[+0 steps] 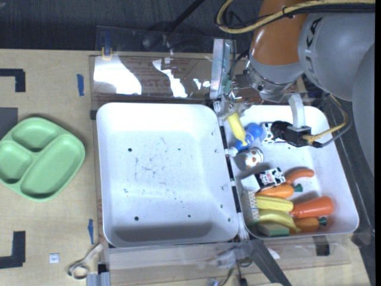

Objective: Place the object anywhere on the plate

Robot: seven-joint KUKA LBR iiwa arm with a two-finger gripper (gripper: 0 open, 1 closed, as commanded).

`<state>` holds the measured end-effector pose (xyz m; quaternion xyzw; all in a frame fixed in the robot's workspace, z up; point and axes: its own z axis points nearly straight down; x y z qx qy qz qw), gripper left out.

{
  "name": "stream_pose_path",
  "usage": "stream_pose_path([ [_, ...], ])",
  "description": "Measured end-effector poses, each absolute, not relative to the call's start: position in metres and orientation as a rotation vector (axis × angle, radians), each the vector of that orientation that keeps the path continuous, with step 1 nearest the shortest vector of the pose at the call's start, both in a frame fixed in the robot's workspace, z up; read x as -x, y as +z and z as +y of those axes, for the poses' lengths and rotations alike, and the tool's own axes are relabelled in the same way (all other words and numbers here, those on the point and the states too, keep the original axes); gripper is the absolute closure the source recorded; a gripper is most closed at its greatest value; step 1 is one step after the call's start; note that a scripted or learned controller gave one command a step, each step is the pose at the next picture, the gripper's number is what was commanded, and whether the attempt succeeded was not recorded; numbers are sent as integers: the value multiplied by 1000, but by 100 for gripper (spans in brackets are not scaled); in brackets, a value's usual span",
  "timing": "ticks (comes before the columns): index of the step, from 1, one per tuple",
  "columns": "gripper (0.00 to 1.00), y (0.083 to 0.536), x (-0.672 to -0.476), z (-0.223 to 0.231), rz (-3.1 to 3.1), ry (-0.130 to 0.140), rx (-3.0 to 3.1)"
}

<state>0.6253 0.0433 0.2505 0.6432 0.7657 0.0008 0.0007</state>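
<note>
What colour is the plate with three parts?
Light green. The plate shows best in the camera view, on the bench left of the bins.

The grey arm point(339, 46) with its orange band runs off the top and right edges and covers the far right corner of the right white bin point(342, 177). The gripper point(238, 103) is mostly hidden beneath the wrist. The small black-and-white printed block point(269, 176) is too small to identify. The pale green sectioned plate point(39, 157) is clipped by the left edge.
</note>
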Motion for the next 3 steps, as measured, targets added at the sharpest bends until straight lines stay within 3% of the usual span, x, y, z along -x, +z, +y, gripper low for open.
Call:
stream_pose_path([
  [1, 100, 352, -628, -32, 2694, 3, -1609],
  [2, 100, 206, -667, 47, 2775, 3, -1472],
  [3, 100, 221, -587, 80, 2850, 3, -1320],
])
